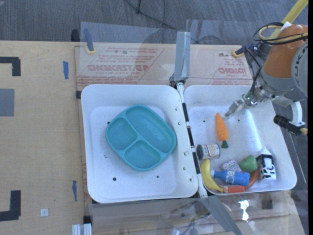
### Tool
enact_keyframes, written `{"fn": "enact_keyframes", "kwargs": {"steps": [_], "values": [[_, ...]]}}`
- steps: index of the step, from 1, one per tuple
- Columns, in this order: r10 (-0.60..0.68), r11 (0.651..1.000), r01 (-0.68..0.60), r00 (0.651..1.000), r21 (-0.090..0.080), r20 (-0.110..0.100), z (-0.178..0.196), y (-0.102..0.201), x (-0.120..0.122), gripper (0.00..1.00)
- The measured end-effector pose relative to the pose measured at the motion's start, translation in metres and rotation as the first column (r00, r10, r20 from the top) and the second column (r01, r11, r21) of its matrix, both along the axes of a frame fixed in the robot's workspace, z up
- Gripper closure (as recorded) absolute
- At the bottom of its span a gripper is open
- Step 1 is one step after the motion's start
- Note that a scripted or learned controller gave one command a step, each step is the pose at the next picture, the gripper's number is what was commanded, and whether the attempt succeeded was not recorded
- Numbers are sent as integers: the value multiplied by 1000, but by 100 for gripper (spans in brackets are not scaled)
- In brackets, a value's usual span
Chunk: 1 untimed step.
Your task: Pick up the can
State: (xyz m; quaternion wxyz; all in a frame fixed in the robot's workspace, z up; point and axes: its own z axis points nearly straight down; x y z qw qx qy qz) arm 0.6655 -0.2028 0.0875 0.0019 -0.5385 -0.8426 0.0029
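The can [211, 151] is small with a pale label and lies on its side at the left wall of the right bin [279, 131], just above the banana [208, 176]. My gripper [235, 107] hangs over the upper part of the right bin, above and to the right of the can. It is apart from the can, with the toy carrot [221, 127] lying between them. Nothing shows held at its tip.
The left bin [98, 106] holds a blue divided plate [141, 137]. At the right bin's front lie a blue bottle [230, 176], a green toy [249, 163] and a black-and-white object [266, 168]. The arm's orange band [282, 53] is at the upper right.
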Motion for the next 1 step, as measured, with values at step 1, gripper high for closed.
{"fn": "enact_keyframes", "kwargs": {"steps": [1], "values": [[-232, 973, 232, 973, 3, 13, 1, 37, -111, 0]]}}
